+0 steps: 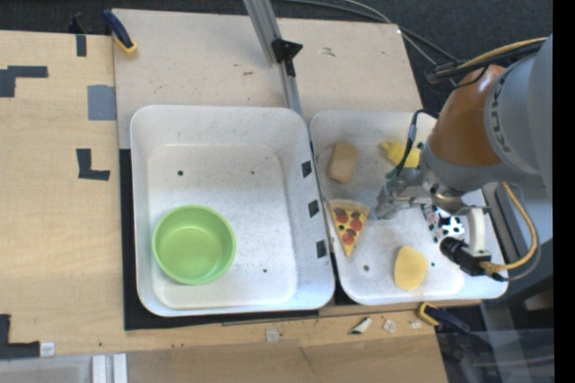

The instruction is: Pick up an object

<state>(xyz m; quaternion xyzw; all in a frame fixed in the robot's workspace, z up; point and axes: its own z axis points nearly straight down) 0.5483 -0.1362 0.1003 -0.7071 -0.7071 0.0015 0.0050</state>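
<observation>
The right bin (359,282) holds a pizza slice (348,224), a tan bread-like piece (341,162), a pale yellow chunk (410,268) and a bright yellow item (398,153) partly hidden behind the arm. My gripper (391,198) reaches down into the middle of this bin, just right of the pizza slice and below the yellow item. I see nothing clearly between its fingers. The left bin (216,125) holds a green bowl (194,244) in its near left corner.
A slanted metal pole (260,13) crosses above the seam between the bins. A blue and yellow clamp (119,31) sits at the bench's far left corner, another clamp (438,316) at the near right. Cables trail behind the right bin.
</observation>
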